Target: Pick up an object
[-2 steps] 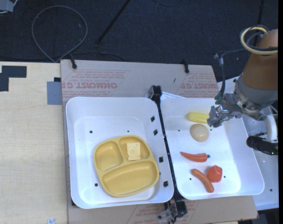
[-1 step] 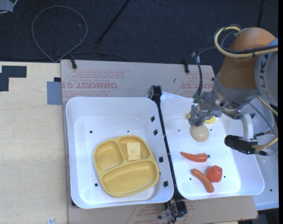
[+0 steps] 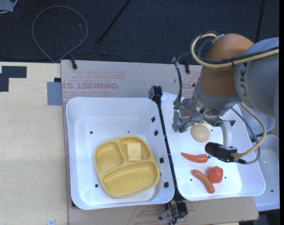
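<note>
2 bins side by side, mid-frame. Left bin [image 3: 81,121]: compartment tray [image 3: 127,167] in its lower-right part, w/ small block [image 3: 134,151] in tray's upper-right compartment. Right bin [image 3: 247,184]: round item [image 3: 200,133] near top-centre, under arm [image 3: 231,74]; chili [image 3: 195,157] just below it; sausage [image 3: 203,181] lower still, w/ small pepper [image 3: 216,174] just to its right.

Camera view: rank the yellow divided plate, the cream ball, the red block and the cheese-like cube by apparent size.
1. yellow divided plate
2. cream ball
3. red block and cheese-like cube: too alike to rank.
</note>
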{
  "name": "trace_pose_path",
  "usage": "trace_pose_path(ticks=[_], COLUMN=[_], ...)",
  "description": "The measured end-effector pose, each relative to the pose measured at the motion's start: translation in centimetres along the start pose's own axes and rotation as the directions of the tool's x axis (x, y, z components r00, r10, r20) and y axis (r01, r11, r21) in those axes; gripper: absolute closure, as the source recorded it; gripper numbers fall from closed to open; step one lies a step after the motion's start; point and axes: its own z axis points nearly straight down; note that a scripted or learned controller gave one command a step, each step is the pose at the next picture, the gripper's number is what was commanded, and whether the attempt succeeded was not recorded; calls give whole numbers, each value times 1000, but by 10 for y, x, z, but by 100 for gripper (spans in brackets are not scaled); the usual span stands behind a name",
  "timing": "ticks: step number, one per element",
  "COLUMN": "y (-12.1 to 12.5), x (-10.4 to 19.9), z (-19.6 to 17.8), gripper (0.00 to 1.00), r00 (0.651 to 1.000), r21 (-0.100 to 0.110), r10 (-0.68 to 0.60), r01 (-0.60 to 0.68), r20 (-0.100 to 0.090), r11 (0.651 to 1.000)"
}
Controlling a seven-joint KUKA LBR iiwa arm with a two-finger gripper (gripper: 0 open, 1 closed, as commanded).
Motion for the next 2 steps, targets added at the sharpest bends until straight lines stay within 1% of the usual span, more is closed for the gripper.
trace_pose_path(ticks=[1,2], y=[1,-9], x=[44,98], z=[10,6], gripper=[100,100], r00=[1000,1000], r21=[1,-1], r10=[1,-1], r01=[-1,1], r20=[1,1], r11=[1000,1000])
